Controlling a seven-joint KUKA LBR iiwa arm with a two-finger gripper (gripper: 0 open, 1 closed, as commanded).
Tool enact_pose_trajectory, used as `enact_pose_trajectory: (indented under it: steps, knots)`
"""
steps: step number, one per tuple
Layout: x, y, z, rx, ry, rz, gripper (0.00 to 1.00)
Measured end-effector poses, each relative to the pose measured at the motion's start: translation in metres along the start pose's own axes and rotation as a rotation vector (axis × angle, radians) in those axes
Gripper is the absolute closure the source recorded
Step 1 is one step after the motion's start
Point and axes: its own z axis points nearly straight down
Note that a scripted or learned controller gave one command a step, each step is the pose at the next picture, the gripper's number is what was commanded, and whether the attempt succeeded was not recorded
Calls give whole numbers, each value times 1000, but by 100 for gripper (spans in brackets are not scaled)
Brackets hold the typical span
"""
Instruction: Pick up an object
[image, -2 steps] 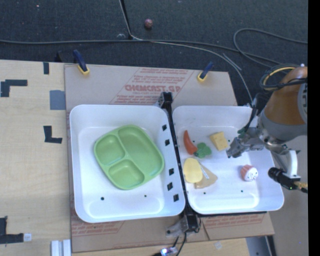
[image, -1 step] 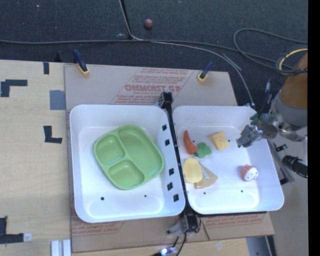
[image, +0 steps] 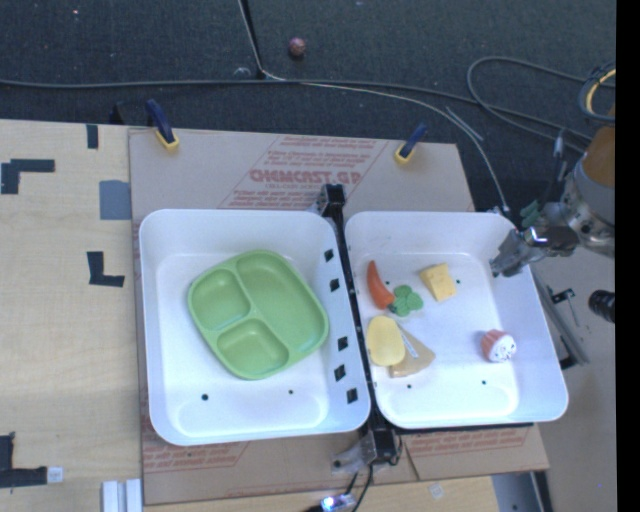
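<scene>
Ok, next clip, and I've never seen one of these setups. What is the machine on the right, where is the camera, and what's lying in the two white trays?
This is a single camera fixed above a bench, looking down at a slant. The grey machine entering from the right is a robot arm; its grasping tip, the end effector, sits at the right rim of the right bin, and nothing is visible between its fingers. Its job is to pick up an object. The left bin holds a green divided plate. The right bin holds small toy foods: a carrot beside a green piece, a yellow cheese-like block, a yellow rounded piece against a tan wedge, and a small red and white piece. Both bins rest on cardboard clamped to the bench.
</scene>
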Motion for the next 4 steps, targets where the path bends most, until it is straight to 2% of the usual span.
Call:
enact_pose_trajectory:
  steps: [1,2,4]
  knots:
    - [53,4,16,7,3,-4,100]
    - [110,-1,13,6,3,-5,100]
    - [211,-9,47,9,3,-4,100]
